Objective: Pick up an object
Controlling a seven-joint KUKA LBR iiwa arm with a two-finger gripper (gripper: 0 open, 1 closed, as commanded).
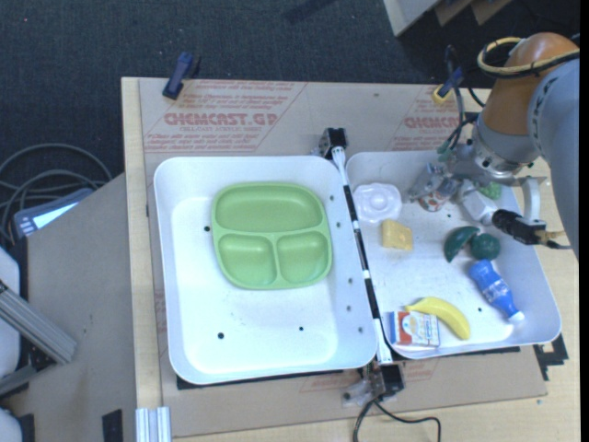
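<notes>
The hand [434,190] sits low over the far part of the right bin [543,316], reaching in from the right below the arm's orange band [504,109]. It is a blurred cluster of metal and cables at this slant, so I cannot tell how it is set or whether anything is in it.

The right bin holds the candidates. A white round lid-like piece [375,199] lies just beside the hand, with a yellow wedge [398,236] a little nearer the camera. Both look light; the wedge is probably foam or soft plastic, likely to give slightly, and best pinched across its 2 flat faces. The white piece looks stiff and low, so its rim is the only fair purchase.

Further right lies a dark green object [471,243], irregular and likely smooth. The blue bottle [492,288] lies on its side, round and apt to roll, so it should be gripped across the body, not the cap. The banana [444,313] rests against a small carton [412,330] at the near edge; the carton is light and crushable.

In the left bin [184,339], a green divided tray [272,234] sits flat, too broad to grip except by its edge.
</notes>
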